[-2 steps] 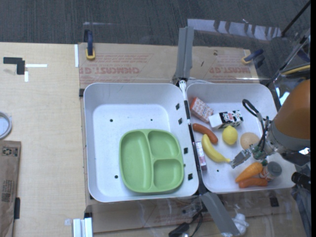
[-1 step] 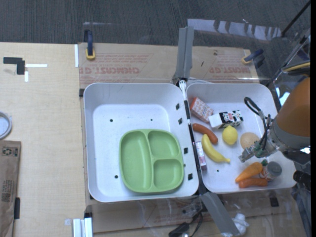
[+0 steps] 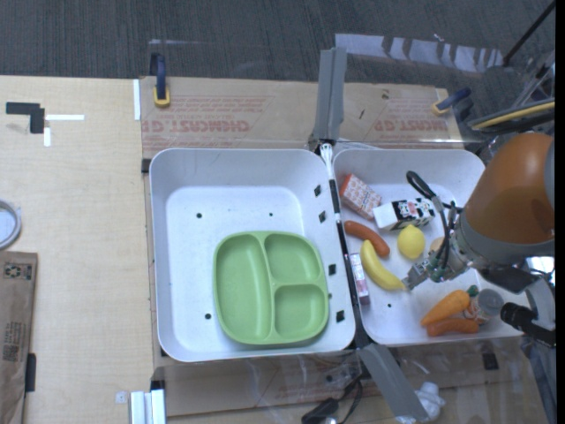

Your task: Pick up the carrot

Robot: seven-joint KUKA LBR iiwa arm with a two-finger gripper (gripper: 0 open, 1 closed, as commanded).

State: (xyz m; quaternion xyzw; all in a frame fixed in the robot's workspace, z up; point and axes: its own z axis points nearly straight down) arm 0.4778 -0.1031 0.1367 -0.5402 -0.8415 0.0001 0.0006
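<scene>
Two shallow white bins sit side by side on the bench. The left bin (image 3: 177,237) holds one green divided plate (image 3: 269,287) with three compartments. The right bin (image 3: 388,325) holds one carrot (image 3: 448,307) near its front right corner, one banana (image 3: 380,268), one lemon (image 3: 410,241), one sausage (image 3: 365,234) and one red packet (image 3: 358,195). The gripper (image 3: 422,276) hovers between banana and carrot; whether its fingers are apart or closed cannot be told.

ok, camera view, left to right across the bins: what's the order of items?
green divided plate → sausage → banana → lemon → gripper → carrot. The plate lies in the left bin; the rest are in the right bin.
</scene>
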